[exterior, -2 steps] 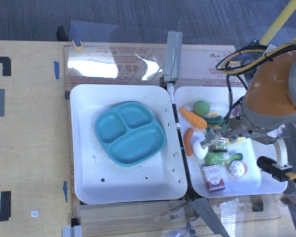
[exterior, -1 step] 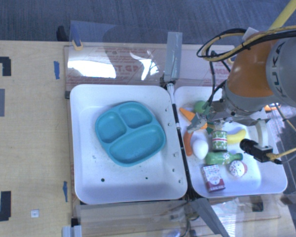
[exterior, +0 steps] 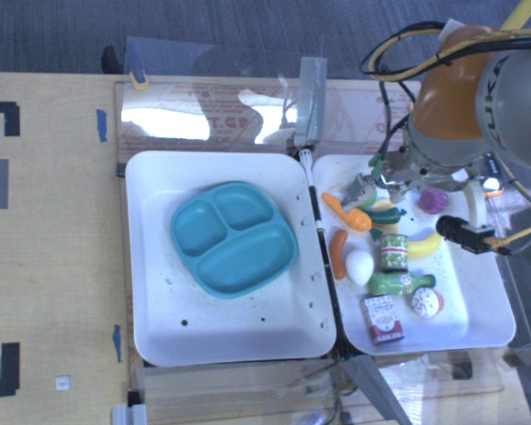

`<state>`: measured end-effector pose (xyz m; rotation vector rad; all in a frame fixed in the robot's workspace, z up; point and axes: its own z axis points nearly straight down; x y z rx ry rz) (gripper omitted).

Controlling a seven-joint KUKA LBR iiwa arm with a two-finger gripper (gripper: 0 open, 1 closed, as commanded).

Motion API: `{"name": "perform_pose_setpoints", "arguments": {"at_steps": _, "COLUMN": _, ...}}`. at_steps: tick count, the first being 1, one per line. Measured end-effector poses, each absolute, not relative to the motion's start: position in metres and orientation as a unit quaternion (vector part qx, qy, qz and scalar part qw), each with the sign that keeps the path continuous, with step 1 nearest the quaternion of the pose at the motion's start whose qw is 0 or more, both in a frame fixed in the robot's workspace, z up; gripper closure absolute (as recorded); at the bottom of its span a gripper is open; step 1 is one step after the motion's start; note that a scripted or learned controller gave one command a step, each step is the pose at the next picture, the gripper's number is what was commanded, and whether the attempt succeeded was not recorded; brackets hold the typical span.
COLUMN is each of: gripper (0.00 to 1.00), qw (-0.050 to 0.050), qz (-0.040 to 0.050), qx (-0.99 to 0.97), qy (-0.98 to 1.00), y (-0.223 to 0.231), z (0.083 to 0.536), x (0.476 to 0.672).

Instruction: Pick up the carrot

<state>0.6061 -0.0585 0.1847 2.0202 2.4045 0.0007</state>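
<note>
The carrot (exterior: 347,212) is a short orange piece lying at a slant in the upper left part of the right bin (exterior: 487,317), close to the divider between the bins. My gripper (exterior: 374,185) hangs just above and to the right of the carrot's thicker end, under the arm's orange band (exterior: 451,96). Its tips are lost among cables and metal parts. Nothing is visibly lifted; the carrot rests on the bin floor.
Crowded around the carrot are a second orange stick (exterior: 338,253), a white egg (exterior: 359,266), a green can (exterior: 392,251), a banana (exterior: 425,244), a purple item (exterior: 434,201) and a red box (exterior: 383,317). The left bin (exterior: 150,308) holds a blue divided plate (exterior: 234,237).
</note>
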Motion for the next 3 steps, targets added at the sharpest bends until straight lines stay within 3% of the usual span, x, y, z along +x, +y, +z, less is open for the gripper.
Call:
{"name": "perform_pose_setpoints", "arguments": {"at_steps": 1, "gripper": 0.0, "qw": 0.003, "qz": 0.0019, "qx": 0.621, "qy": 0.784, "y": -0.065, "z": 0.234, "x": 0.631}}
{"name": "perform_pose_setpoints", "arguments": {"at_steps": 2, "gripper": 0.0, "qw": -0.001, "qz": -0.0008, "qx": 0.576, "qy": 0.817, "y": -0.048, "z": 0.183, "x": 0.641}}
{"name": "perform_pose_setpoints", "arguments": {"at_steps": 3, "gripper": 0.0, "qw": 0.002, "qz": 0.0009, "qx": 0.538, "qy": 0.843, "y": -0.043, "z": 0.186, "x": 0.651}}
